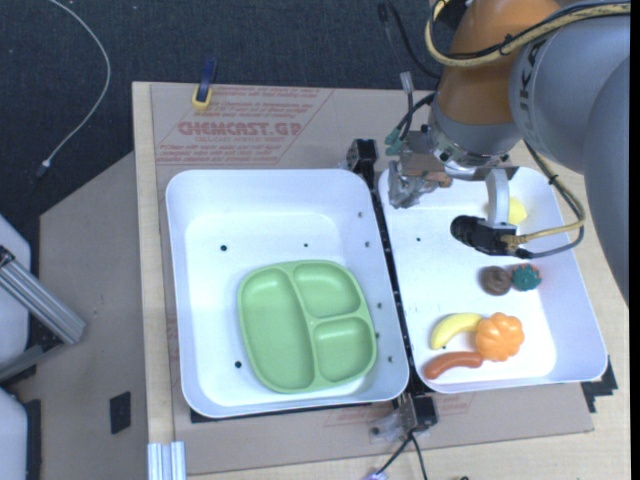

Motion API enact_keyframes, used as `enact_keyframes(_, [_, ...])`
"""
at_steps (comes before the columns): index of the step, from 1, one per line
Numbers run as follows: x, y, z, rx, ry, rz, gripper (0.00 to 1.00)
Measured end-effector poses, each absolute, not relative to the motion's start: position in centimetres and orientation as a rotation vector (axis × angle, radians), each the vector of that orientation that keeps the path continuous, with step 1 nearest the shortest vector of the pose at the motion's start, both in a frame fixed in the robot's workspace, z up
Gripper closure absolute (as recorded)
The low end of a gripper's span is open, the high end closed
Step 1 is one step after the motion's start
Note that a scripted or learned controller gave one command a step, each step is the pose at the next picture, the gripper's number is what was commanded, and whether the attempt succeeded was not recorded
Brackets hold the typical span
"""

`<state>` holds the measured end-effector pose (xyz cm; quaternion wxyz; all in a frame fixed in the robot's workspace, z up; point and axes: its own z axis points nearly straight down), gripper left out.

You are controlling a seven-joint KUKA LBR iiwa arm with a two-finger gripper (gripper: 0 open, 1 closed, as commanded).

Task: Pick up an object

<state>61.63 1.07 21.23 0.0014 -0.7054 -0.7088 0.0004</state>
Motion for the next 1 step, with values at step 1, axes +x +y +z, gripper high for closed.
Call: enact_keyframes(1, [62.31,6.45,22.77,-2.215,-2.229,-0.006,1.0])
